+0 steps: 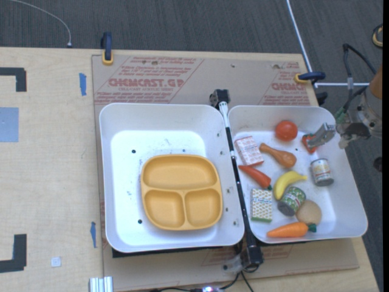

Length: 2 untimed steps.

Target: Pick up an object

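The right bin (349,205) holds several toy foods: a red tomato (285,129), a drumstick (278,155), a white and red carton (248,149), a red pepper (255,176), a banana (287,182), a silver can (321,171), a green can (293,199), a brown potato (309,212), a carrot (290,229) and a green-white box (262,204). My gripper (318,136) reaches in from the right, low over the bin's far right corner. A small red piece (308,143) lies right against its tip, partly hidden by it. The silver can is just below the gripper.
The left bin (118,163) holds a yellow divided plate (181,191). A black divider (230,157) runs between the bins. A blue-handled clamp (310,76) and a white rod (295,23) stand behind the right bin. Cardboard (152,78) lies under both bins.
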{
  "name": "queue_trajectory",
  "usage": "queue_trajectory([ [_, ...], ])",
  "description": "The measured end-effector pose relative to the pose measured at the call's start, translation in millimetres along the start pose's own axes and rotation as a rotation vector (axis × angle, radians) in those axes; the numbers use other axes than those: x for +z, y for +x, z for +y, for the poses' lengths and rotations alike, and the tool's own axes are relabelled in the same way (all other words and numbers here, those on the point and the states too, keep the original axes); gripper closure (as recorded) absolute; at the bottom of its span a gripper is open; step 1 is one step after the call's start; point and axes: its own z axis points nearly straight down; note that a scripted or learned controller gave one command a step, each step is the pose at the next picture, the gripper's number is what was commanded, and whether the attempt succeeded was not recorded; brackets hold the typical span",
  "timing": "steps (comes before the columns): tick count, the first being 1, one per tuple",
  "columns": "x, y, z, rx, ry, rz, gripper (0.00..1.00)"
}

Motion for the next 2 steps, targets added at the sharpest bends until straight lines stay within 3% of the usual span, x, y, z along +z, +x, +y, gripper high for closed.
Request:
queue_trajectory([
  [1, 93, 9, -20, 0.0, -0.004, -0.002, 0.0],
  [2, 99, 76, -49, 0.001, -0.013, -0.006, 0.0],
])
